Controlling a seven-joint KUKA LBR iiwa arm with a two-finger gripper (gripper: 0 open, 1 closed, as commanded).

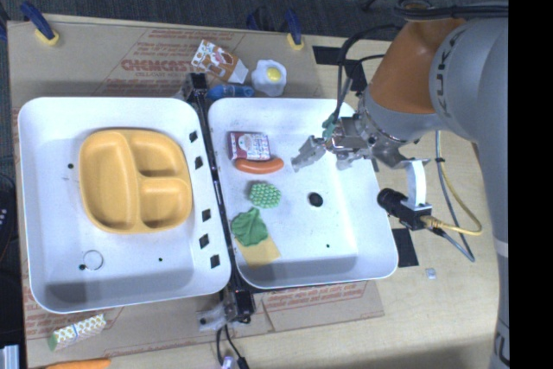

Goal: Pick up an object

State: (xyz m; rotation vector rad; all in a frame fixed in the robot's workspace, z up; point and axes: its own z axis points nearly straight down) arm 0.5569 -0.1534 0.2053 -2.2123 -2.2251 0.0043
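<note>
Bench (449,289): 2 white bins (34,186), cardboard (155,56).

We counted two white bins (34,186), one yellow tray (134,179), one sausage (259,166), one red packet (249,143), two green toys (264,195), one egg (270,76), and two blue clamps (39,23).

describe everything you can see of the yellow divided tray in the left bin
The yellow divided tray looks like smooth moulded plastic with rounded corners. It has one long compartment along its left side and two smaller ones on the right. It lies flat, open side up and slightly rotated, on the floor of the left bin, toward the upper middle. All three compartments look bare. Only the bin floor touches it; the end effector hangs over the right bin, well away.
</note>
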